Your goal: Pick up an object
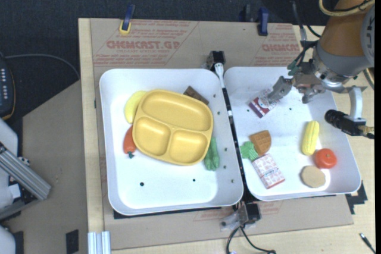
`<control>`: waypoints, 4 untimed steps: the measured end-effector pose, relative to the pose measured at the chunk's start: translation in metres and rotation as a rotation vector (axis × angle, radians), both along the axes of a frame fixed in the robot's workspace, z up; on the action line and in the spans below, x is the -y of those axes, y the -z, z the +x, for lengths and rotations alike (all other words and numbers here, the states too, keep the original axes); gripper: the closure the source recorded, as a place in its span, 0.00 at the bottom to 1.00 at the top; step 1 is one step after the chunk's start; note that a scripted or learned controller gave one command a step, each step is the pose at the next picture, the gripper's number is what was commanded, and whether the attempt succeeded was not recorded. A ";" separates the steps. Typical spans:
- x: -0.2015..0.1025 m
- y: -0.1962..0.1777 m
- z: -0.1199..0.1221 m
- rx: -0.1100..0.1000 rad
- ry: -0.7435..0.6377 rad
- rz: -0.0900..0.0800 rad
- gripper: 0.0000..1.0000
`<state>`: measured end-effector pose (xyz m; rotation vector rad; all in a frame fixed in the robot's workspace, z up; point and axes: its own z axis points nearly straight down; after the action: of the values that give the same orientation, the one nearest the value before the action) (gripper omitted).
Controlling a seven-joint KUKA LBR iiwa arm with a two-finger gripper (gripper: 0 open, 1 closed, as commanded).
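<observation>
On the surface (89, 128) sit two shallow white bins, side by side. Left bin (119, 187): one yellow divided tray (171, 127) with three compartments, lying tilted over other items. Poking out from under it: one yellow piece (132, 105) at its upper left, one red-orange piece (128, 142) at its lower left, one green leafy piece (212, 156) at its right edge, one brown piece (195, 94) at its top. Four partly hidden items, none fully identifiable.

Right bin (351, 184): seven loose items counted. One red-and-white packet (259, 106) near the upper left, just beside the gripper (277, 92). One brown toy bread slice (261, 140) touching one small green piece (248, 151). One red-and-white patterned carton (269, 170) below those. One yellow corn cob (310, 137), upright-ish, near the right wall. One red tomato (325, 158) just below the corn, and one tan round cookie-like piece (312, 176) beside the tomato.

Gripper hangs low over the right bin's upper part, angled toward the packet. Whether the fingers are released or clenched cannot be told; nothing is visibly between them.
</observation>
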<state>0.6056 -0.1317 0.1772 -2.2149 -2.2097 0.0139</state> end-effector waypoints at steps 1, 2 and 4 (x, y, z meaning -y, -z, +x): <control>0.000 -0.008 0.003 0.014 -0.003 -0.002 0.00; -0.001 0.055 0.001 0.009 -0.002 -0.001 0.00; -0.002 0.082 0.001 0.015 -0.002 -0.003 1.00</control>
<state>0.6070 -0.1302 0.0955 -2.2221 -2.2207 -0.0002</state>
